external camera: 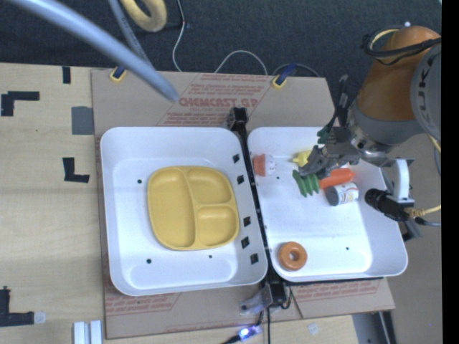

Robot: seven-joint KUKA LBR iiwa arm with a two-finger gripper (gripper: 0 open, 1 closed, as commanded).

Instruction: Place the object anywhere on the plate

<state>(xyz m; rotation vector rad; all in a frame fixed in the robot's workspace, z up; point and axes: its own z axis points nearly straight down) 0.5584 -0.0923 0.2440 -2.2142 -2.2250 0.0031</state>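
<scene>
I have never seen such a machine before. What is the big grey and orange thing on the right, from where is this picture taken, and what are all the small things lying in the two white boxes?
The grey and orange thing is a robot arm. At its end is a gripper, a two-finger hand, low over a cluster of small toys. The one camera is fixed above the bench and looks down at a slant.

Two shallow white bins lie side by side. The left bin holds a yellow plate with three compartments. The right bin holds a brown doughnut, a small orange and white block, a green ridged toy, a yellow piece, an orange piece and a small can.

Whether the gripper holds anything cannot be told.
</scene>
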